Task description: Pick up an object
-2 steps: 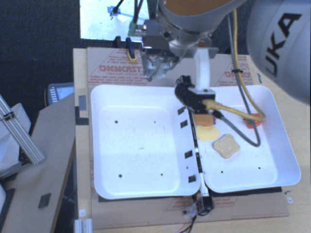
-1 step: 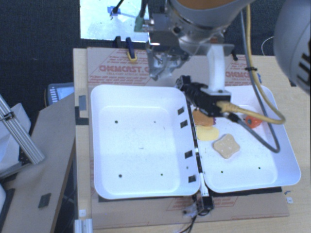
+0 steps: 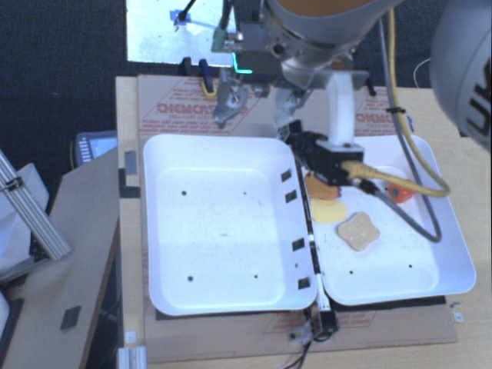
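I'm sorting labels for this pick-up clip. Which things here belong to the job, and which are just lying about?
Job: gripper; toast-shaped piece, yellow piece, orange piece, red piece, all in the right bin.

Lying about: left bin; yellow cable.

Fixed overhead camera, slanted down, both bins (image 3: 223, 148)

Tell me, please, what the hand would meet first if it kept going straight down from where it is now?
Probably the far rim of the left bin or the cardboard just behind it. The hand hangs over that edge, but depth is hard to judge from this slanted view.
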Controlling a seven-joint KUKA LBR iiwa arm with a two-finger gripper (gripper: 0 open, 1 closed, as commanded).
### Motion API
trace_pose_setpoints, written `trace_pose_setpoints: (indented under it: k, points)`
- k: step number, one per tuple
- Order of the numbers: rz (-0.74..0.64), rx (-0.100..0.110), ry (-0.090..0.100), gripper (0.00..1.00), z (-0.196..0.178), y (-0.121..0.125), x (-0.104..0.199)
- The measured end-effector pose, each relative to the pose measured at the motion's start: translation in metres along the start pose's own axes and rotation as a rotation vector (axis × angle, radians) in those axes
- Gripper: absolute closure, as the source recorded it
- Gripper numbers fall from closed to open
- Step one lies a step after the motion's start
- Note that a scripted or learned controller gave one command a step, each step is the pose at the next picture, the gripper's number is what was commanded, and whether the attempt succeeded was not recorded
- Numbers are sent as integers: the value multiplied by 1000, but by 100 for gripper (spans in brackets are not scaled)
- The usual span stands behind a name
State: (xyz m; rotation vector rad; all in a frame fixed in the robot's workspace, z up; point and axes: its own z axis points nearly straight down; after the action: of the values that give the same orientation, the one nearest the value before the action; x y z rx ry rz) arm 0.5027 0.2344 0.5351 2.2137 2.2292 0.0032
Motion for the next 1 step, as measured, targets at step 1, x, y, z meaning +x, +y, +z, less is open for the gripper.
trace_pose_setpoints:
  k: [1]
  points:
    - [0,0,0,0,0,0,0]
